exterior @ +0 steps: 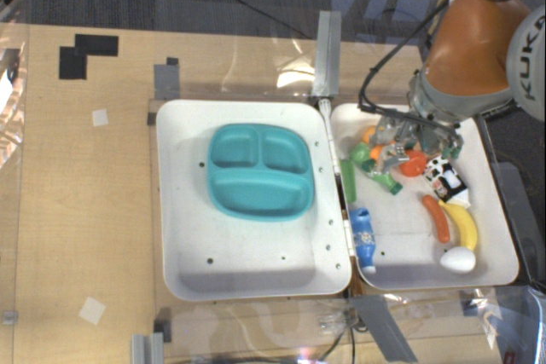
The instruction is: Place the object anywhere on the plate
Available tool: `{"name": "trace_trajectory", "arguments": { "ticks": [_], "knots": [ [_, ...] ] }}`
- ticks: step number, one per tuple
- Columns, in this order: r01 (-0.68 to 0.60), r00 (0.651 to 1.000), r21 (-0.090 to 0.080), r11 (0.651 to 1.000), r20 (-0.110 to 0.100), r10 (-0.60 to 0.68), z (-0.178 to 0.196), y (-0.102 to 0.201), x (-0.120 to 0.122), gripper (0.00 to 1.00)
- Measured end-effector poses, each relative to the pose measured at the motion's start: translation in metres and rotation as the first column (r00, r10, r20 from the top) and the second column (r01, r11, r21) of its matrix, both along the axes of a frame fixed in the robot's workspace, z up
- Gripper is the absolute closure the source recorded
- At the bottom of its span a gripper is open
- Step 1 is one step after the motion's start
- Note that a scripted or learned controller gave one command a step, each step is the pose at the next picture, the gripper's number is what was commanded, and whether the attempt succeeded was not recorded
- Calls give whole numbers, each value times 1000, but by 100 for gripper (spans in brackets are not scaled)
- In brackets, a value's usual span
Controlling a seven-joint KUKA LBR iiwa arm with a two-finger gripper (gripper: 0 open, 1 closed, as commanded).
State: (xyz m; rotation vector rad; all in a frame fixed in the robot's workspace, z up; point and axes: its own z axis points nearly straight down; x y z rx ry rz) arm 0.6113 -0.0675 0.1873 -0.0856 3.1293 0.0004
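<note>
Teal three-compartment plate (260,171) sits in left bin (183,260); gripper (397,151) low in right bin (503,256) over orange (413,165) and green toys (368,159), finger state impossible to tell, nothing seen held.

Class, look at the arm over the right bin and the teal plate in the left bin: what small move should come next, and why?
Probably a short descent onto one toy. The tool hangs among the crowded toys in the right bin, near the orange piece and green piece, with nothing seen in its grip, and the plate bears no toy.
</note>
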Motion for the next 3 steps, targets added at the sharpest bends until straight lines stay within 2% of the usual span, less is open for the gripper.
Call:
{"name": "trace_trajectory", "arguments": {
  "ticks": [1,2,3],
  "knots": [
    [-56,998,3,998,0,56,0,81,59,100],
    [-88,996,4,996,-2,88,-1,157,49,100],
    [-82,997,2,997,-2,82,-1,152,50,0]
  ]
}}
